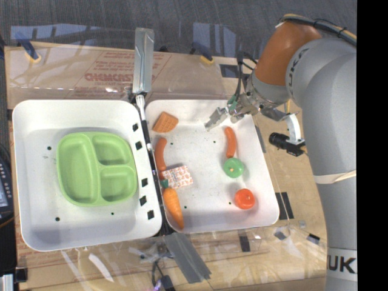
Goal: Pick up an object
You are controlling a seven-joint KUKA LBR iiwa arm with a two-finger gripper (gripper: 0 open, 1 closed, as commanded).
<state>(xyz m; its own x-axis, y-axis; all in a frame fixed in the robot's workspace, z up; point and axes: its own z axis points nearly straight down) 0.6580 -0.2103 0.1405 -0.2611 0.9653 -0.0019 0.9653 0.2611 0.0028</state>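
Observation:
My gripper hovers over the far part of the right bin, open, with nothing between its fingers. Just in front of it lies a small red sausage. A green round fruit and a red tomato sit nearer the front on the right side. An orange wedge lies at the far left corner. A longer red sausage, a pink patterned packet and a carrot line the left wall.
The left bin holds a green divided plate. A grey divider strip rises between the bins at the back. The arm fills the right side above the bench.

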